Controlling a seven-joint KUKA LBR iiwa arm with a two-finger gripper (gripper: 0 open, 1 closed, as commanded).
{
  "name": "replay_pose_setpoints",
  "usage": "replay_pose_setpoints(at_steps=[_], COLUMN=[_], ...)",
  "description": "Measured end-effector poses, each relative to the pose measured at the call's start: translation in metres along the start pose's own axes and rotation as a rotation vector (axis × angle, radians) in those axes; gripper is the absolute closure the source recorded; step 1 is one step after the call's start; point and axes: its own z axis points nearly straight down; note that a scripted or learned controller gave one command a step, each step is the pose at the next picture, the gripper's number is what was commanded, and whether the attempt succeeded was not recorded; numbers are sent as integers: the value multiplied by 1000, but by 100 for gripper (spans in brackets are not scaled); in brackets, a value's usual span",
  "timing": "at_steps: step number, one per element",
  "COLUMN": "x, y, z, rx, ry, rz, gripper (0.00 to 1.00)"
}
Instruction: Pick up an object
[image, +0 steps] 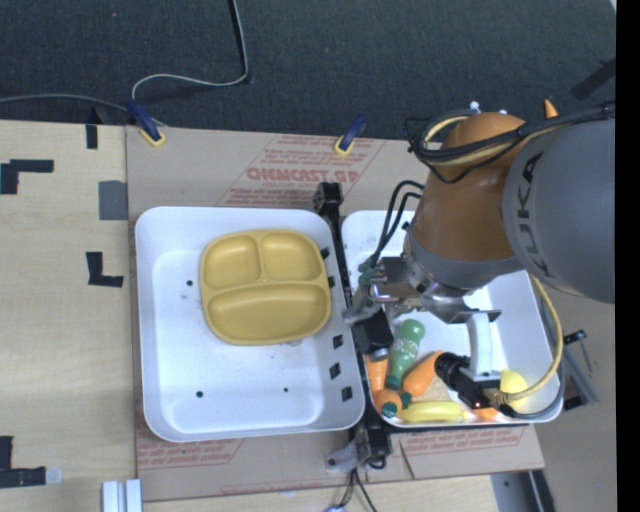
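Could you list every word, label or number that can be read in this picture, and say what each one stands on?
"CHEMCAST G.P": red print, upside down, on the brown board behind the bins.
More red print lines around it: too blurred to read.
"KU": large dark letters on the grey arm, the rest of the word hidden.
Red print on the board's near edge: too small to read.

Red printed lettering reading "CHEMCAST GP" (303, 173) runs along the far edge of the brown cardboard sheet (260, 165). Dark letters "KU" (527, 228) mark the grey arm (570, 200).
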Motion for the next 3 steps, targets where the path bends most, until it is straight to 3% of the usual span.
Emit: replay_pose_setpoints(at_steps=[1, 2, 3], x=[-41, 16, -23], y=[0, 0, 21], z=[-12, 1, 0], rx=[-1, 1, 0], ry=[-1, 0, -1], rz=[2, 1, 2], gripper=[100, 100, 100])
